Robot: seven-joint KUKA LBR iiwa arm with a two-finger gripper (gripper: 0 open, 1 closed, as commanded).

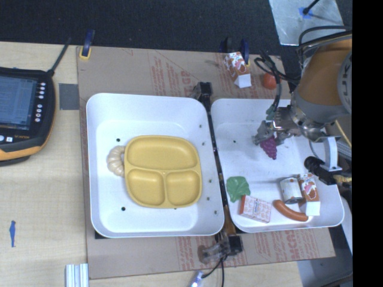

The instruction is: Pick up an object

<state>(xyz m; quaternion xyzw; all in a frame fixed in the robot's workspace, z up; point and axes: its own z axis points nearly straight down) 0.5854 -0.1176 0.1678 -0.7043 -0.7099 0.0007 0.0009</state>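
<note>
Apparently the arm [323,70] is working through the grasp step: it is reaching in over the right bin [239,118], and its gripper [272,131] is hanging just above the grapes [270,147], a purple bunch lying near the middle of that bin. The grapes are dangling right under the fingertips and seem to be touching them, but I cannot tell whether the claw is spread or pinched, nor whether it is gripping the bunch at all. In my judgement the next move is calling for a firm close on the bunch and then a straight lift, with a check that the grapes are really coming up off the bin floor.

Counting from largest to smallest, all placed against the right bin: two bins, the left bin [99,118] touching its side; one yellow tray [161,171] sitting in the left bin, with one pale shell [115,159] tucked against the tray's far edge; one can [291,189] near its front corner; one sausage [290,211] along its front wall; one red packet [256,208] beside the sausage; one green piece [237,187] by its inner wall; one carton [310,191] beside the can; one bunch of grapes
</note>
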